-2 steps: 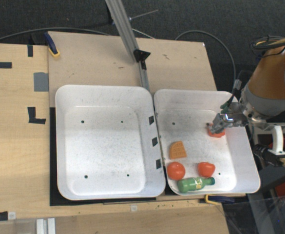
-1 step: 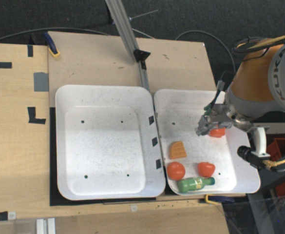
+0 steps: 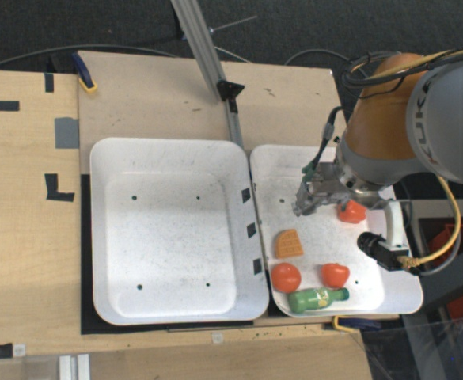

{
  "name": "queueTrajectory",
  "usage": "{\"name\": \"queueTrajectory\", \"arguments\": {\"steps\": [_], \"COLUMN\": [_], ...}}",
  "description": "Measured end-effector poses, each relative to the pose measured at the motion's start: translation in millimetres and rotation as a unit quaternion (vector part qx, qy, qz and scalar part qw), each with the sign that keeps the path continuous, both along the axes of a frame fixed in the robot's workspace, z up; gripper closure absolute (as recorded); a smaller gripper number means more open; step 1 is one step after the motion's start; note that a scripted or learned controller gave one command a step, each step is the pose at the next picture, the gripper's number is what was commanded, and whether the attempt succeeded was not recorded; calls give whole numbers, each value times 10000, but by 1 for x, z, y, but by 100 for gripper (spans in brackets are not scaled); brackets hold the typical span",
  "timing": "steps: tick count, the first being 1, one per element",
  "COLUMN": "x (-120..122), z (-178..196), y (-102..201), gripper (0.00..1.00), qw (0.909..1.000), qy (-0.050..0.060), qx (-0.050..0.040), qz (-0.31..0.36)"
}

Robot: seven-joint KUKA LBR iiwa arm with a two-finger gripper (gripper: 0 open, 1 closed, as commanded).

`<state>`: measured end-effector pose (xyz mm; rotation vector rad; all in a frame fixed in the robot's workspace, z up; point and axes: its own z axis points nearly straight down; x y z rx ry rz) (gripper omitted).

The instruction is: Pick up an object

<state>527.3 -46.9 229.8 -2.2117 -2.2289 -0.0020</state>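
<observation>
A: What is lying in the right bin (image 3: pixel 267 165)?

B: Five things are sitting there. A red object (image 3: pixel 352 210) is lying toward the right side, partly hidden under the arm's wrist. An orange waffle-like square (image 3: pixel 289 244) is resting nearer the middle of the bin. Toward the near edge, a red tomato-like ball (image 3: pixel 286 276) is sitting on the left and another red piece (image 3: pixel 335 275) is sitting on the right, with a green bottle (image 3: pixel 317 298) lying on its side just in front of both.

A: And where is the tool (image 3: pixel 305 203) hanging?

B: It is hanging over the far half of the right bin, left of the partly hidden red object and beyond the orange square. Nothing is showing between its tips. Whether they are spread or pressed together, I cannot tell; the dark metal is blurring into one mass.

A: Is it touching anything?

B: I am not seeing contact with any object.

A: What about the left bin (image 3: pixel 104 212)?

B: Its white floor is showing a few dark dots. Both bins are sitting side by side on the pale wooden surface (image 3: pixel 25 244), and a metal pole (image 3: pixel 203 42) is slanting across the far side.
</observation>
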Motion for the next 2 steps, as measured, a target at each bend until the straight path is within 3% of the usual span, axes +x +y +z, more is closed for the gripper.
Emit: {"name": "queueTrajectory", "arguments": {"steps": [2], "x": [10], "z": [-8], "y": [121], "gripper": [100], "qw": [10000], "qy": [7], "qx": [0], "qz": [5]}}
